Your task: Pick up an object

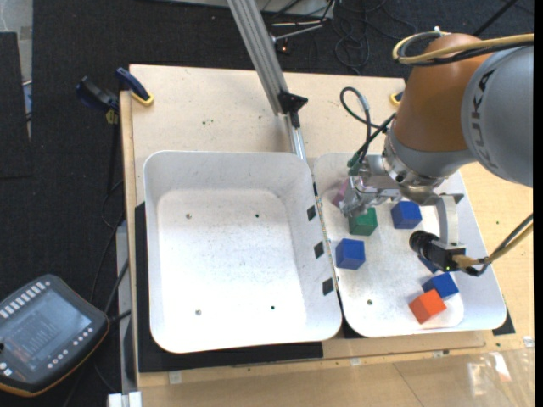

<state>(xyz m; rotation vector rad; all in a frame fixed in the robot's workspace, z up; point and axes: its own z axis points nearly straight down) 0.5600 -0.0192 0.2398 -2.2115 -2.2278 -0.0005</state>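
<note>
Robot lab: teach pendant (42, 333), floor cables (356, 32).

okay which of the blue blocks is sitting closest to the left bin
The blue block just below the green block. It sits alone by the right bin's left edge; the other two blue blocks are farther right.

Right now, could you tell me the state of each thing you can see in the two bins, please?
Gripper: low over the green block, fingers unclear.
Green block: in the right bin, below the gripper.
Blue block: resting near the bin's left wall.
Second blue block: lying beside the wrist.
Third blue block: touching the orange block.
Orange block: resting, near the front.
Left bin: holds no blocks.
</note>
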